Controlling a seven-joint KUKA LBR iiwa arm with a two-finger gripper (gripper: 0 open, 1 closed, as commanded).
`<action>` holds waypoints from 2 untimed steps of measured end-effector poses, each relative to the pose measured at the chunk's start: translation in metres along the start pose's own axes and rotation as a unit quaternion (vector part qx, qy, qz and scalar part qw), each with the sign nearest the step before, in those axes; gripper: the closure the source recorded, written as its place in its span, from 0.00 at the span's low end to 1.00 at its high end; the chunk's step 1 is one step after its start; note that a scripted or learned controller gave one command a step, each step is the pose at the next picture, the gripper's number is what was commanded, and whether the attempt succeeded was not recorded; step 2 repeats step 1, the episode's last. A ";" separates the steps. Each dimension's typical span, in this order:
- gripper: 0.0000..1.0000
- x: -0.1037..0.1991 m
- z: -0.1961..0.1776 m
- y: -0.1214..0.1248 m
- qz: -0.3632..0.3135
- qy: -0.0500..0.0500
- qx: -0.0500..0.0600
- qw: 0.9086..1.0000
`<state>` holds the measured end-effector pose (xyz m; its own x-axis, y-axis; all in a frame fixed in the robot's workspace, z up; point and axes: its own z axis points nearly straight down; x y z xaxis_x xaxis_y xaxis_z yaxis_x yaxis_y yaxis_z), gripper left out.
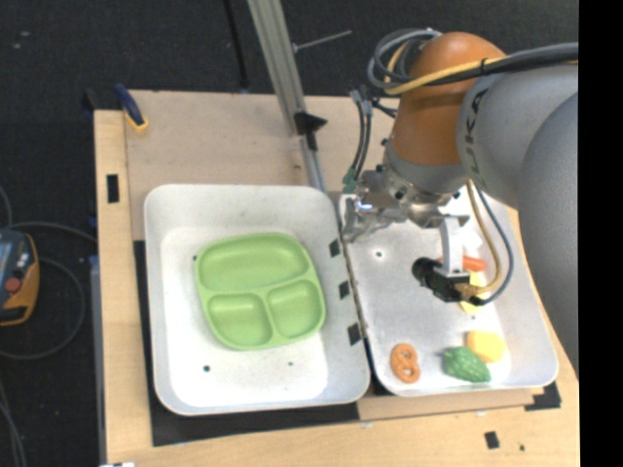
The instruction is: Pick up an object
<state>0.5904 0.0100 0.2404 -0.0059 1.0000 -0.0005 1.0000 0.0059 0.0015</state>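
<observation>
- The gripper (362,214) hangs at the far inner corner of the right bin (389,295), close to the wall it shares with the left bin (156,217). The wrist hides its tip, so I cannot tell whether it is spread or pressed together, and nothing can be seen in its grasp.
- Below the gripper the bin floor is bare.
- The small things lie well apart from it, in a row along the near edge of the same bin: an orange pretzel (405,361), a green toy (465,365), and a yellow block (486,345) just behind the toy.
- The row runs across the view, and the pretzel is nearest the gripper, so the reach would go toward the near edge.
- A green plate (260,290) lies flat in the left bin.
</observation>
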 end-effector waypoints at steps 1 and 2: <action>1.00 0.045 -0.010 0.018 -0.001 0.001 -0.001 1.000; 1.00 0.045 -0.010 0.018 -0.001 0.001 -0.001 1.000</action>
